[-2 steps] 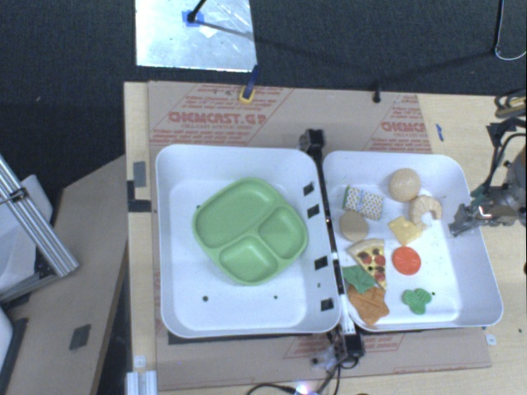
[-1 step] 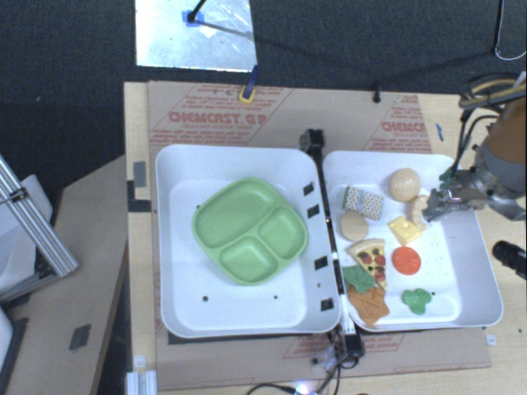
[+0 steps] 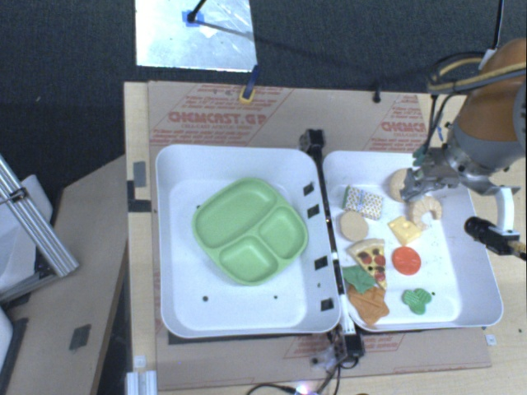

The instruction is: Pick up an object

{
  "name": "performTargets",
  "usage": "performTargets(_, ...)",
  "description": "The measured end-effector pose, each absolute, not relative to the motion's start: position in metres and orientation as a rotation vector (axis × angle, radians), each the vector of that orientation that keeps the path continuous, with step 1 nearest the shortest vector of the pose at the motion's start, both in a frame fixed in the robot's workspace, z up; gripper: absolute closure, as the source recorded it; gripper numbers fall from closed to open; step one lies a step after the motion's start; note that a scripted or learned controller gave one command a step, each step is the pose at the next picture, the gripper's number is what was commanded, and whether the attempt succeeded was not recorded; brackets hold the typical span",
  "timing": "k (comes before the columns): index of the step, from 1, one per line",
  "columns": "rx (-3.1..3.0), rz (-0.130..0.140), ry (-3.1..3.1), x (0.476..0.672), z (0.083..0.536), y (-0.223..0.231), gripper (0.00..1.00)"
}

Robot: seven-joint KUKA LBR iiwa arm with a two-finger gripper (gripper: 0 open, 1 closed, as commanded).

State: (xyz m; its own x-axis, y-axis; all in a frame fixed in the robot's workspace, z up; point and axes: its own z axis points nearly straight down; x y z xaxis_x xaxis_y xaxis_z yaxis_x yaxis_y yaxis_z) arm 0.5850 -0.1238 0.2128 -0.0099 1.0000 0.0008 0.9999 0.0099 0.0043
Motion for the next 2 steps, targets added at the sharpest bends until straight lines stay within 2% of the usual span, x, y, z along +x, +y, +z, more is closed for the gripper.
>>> performTargets(1, 2.209, 0.007, 2.23, 0.625, 0.209, -0.086, 1.0)
performTargets(2, 2.208, 0.008, 2.228, 0.654, 0.236, -0.053, 1.0)
